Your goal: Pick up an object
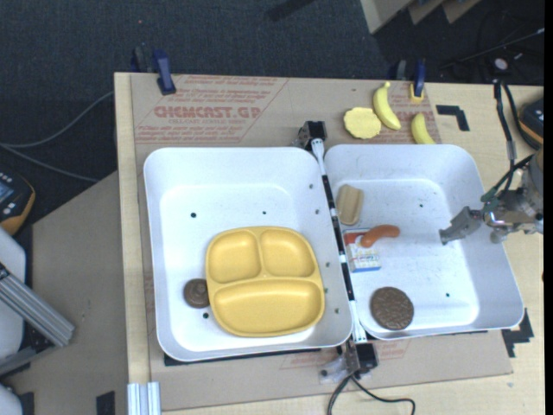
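The right bin (449, 167) holds several items. A tan bread-like piece (349, 204) lies against its left wall. An orange sausage-shaped toy (378, 234) is just below that, beside a small red, white and blue packet (365, 258). A brown round cookie (392, 307) rests near the front edge. My gripper (462, 226) reaches in over the right side of this bin, well right of the sausage toy, with nothing visibly in it.
A yellow divided plate (262, 280) sits in the left bin (225, 175), with a small brown disc (196, 293) to its left. Two toy bananas (386, 106) and a yellow slice (362, 123) lie on the bench behind the right bin. Blue clamps (162, 72) stand at the back.
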`<state>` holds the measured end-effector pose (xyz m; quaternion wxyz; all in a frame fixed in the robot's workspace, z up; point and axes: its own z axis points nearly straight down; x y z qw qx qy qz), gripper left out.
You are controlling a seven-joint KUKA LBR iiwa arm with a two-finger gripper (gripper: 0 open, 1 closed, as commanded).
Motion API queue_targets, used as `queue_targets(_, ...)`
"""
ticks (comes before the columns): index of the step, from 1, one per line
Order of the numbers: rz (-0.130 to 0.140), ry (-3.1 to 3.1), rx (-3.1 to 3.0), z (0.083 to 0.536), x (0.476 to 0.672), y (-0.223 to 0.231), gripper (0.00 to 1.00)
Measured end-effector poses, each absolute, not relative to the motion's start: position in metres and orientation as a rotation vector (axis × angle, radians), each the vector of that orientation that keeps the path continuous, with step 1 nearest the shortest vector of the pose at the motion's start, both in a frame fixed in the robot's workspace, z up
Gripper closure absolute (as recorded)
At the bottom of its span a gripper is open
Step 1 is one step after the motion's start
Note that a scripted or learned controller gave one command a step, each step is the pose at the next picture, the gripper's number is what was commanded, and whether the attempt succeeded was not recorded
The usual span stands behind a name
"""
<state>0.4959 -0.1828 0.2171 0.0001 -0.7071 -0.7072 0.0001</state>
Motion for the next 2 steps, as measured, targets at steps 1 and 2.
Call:
queue_targets(1, 0.003, -2.220, -2.211, 0.081, 0.517, -0.150, 0.00)
queue_targets(2, 0.006, -2.229, -2.229, 0.086, 0.556, -0.098, 0.00)
